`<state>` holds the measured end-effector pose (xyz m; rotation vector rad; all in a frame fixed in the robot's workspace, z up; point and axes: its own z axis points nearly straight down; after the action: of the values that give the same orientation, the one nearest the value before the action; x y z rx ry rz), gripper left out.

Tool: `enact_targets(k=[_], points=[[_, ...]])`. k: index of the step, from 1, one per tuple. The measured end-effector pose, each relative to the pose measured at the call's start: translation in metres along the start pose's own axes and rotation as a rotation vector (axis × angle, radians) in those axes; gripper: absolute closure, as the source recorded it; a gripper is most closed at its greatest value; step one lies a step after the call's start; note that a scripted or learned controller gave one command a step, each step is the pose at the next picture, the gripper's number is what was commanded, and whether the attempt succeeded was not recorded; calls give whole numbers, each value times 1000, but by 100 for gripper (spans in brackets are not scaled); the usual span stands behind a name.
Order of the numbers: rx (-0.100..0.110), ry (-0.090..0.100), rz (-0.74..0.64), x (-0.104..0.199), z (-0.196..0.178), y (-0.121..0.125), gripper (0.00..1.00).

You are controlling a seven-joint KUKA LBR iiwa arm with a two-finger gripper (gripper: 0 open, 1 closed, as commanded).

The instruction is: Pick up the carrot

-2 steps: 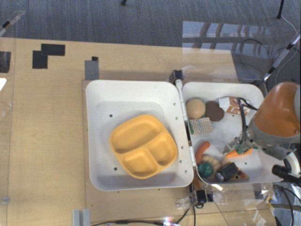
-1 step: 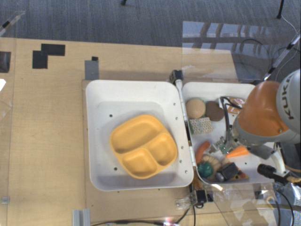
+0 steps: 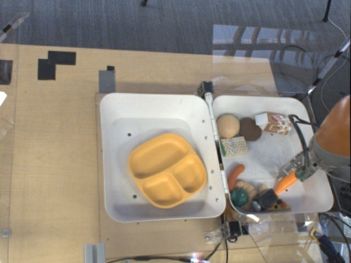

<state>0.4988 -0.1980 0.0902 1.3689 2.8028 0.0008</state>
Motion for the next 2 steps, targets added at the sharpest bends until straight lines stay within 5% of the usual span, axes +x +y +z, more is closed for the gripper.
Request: enact_targets(k=[1, 2], points=[[-7, 3, -46, 69, -2, 48, 100], [-5, 2, -378, 22, -1, 35, 100]])
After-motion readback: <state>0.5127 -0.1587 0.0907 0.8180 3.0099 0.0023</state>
